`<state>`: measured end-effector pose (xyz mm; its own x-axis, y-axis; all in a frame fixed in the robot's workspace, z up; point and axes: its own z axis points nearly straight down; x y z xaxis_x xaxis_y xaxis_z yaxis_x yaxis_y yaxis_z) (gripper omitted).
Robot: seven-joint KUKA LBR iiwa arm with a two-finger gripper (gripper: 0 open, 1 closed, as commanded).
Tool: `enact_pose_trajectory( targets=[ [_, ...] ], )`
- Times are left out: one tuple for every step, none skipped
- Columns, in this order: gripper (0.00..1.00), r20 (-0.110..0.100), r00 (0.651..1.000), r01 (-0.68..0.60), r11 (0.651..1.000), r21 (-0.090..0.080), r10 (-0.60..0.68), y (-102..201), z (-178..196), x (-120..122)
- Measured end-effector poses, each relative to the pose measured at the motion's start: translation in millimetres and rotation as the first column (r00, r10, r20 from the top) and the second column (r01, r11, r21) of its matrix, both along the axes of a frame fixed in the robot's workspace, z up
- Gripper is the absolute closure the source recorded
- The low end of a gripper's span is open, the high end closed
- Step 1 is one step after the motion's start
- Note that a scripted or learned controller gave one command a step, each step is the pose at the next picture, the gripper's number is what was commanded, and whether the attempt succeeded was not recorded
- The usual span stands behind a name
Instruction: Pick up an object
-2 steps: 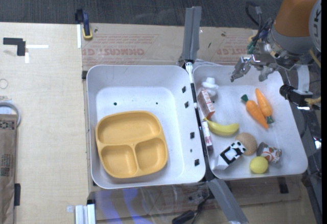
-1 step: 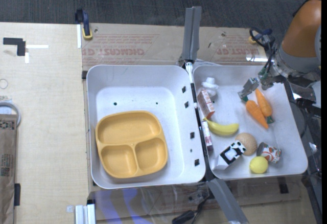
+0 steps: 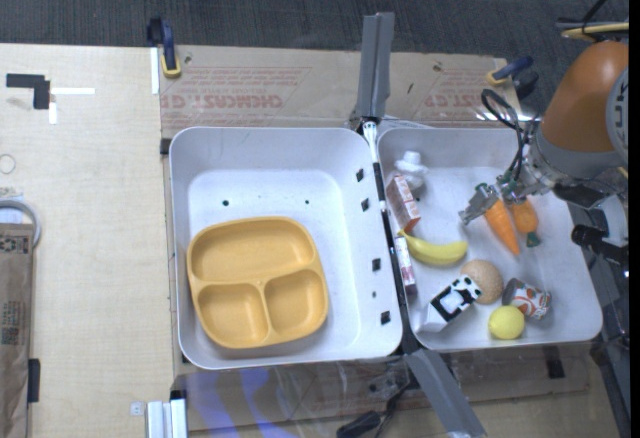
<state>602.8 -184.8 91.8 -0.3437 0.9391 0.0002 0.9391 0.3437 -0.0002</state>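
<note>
The hand (image 3: 484, 203) reaches into the right bin (image 3: 580, 321) from three o'clock, its metal tip touching the carrot (image 3: 503, 224); whether it is clenched or released, I cannot tell. The carrot lies just at the hand's four o'clock, with the banana (image 3: 437, 249) at its seven o'clock.

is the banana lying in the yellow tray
No, the banana lies in the right bin beside a carrot, while the yellow tray sits in the left bin.

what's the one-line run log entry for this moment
phase: reaching | gripper: low in right bin, beside carrot | grasp: none seen | yellow tray: left bin
</note>
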Motion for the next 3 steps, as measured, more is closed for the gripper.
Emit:
enact_pose_trajectory(
  targets=[
    [0.00, 0.002, 1.000, -0.028, 1.000, 0.000, 0.028, 8, 53, -18],
    [0.00, 0.019, 0.992, -0.121, 0.993, 0.003, 0.121, -21, 8, -1],
    [1.00, 0.016, 0.993, -0.118, 0.993, -0.001, 0.118, -23, 16, -2]
  ],
)
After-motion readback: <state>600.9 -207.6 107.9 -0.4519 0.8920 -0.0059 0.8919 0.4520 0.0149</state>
